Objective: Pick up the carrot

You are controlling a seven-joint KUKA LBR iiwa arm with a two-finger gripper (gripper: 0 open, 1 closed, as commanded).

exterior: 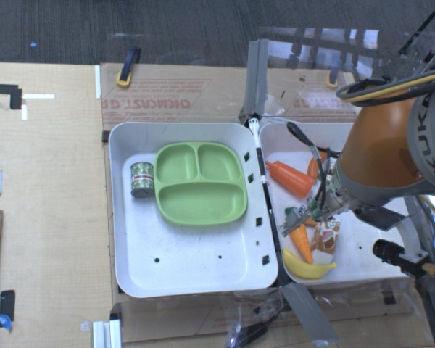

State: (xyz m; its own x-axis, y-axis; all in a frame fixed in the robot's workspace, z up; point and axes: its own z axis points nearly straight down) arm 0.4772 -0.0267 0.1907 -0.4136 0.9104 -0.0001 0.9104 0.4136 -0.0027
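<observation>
While the grey arm with its orange band [380, 147] leans over the right white bin [362, 256], the two-finger gripper [309, 212] hangs just above the small orange carrot [301, 243].

That carrot lies near the right bin's front-left corner, touching the yellow plastic banana [308, 267] at the front edge, with a small printed packet [328, 236] just beside it. A larger orange-red carrot-shaped toy [290, 178] lies nearer the same bin's left wall, further back. Whether the jaws are spread or closed cannot be told, since the wrist and clutter hide them, and nothing is visibly between them. As I judge it, only the approach is done; grasp and lift remain. The left white bin [127, 267] holds a green divided plastic plate [201, 183] and a small tin can [141, 179].
</observation>
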